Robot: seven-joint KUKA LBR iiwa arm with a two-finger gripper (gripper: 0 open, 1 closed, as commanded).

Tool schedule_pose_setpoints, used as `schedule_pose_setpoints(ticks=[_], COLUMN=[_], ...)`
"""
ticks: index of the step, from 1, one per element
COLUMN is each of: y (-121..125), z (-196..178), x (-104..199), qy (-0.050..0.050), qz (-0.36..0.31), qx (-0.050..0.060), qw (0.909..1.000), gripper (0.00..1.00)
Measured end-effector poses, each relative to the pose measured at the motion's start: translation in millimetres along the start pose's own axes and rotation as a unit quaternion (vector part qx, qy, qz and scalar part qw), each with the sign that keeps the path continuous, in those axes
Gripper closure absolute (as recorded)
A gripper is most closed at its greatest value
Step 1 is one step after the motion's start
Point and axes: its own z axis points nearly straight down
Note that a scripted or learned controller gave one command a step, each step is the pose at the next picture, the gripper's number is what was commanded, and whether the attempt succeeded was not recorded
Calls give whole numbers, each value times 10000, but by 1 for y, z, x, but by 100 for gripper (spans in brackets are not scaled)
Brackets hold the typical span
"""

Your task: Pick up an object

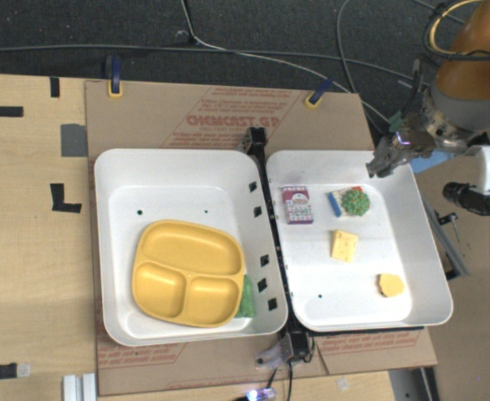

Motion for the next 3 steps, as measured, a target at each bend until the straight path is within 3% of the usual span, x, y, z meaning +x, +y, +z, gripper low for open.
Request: schedule_pose_setpoints(ticks=[2,3], y=[26,35], z=[27,23], x=[101,160], qy=[-1,7], qz=[8,-9], qx=[10,5], qw=[10000,10000], gripper=[100,100])
